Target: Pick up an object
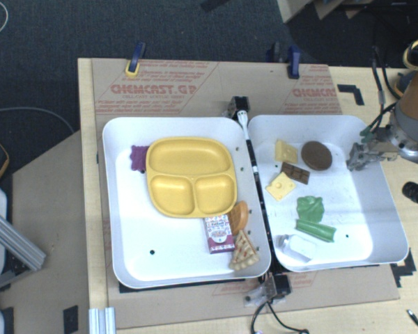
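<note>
Looking down on the desk (195, 82), you see two shallow white bins side by side. The left bin (125, 207) holds a yellow divided plate (191, 176) in its upper middle part. A purple item (138, 158) lies partly under the left edge of this plate. Just below the plate, near the right wall, you find a small red packet (219, 233), an orange-brown piece (239, 216) beside it, and a waffle-like piece (243, 251) touching the lower rim.

The right bin (376, 228) holds more things. Near its upper part there is a pale yellow block (286, 151), a round brown piece (316, 155) next to it, and a dark brown bar (295, 173) just below them. A yellow cheese wedge (281, 186) lies a little lower to the left. Near the middle you see a green item (313, 218), with a leafy top and a long stalk. A white and grey object (297, 246) rests near the lower left corner.

The gripper (364, 155) comes in from the right and sits over the upper right edge of the right bin, well apart from the green item and near the round brown piece. I cannot tell how its grasp stands, and no object is seen in it
</note>
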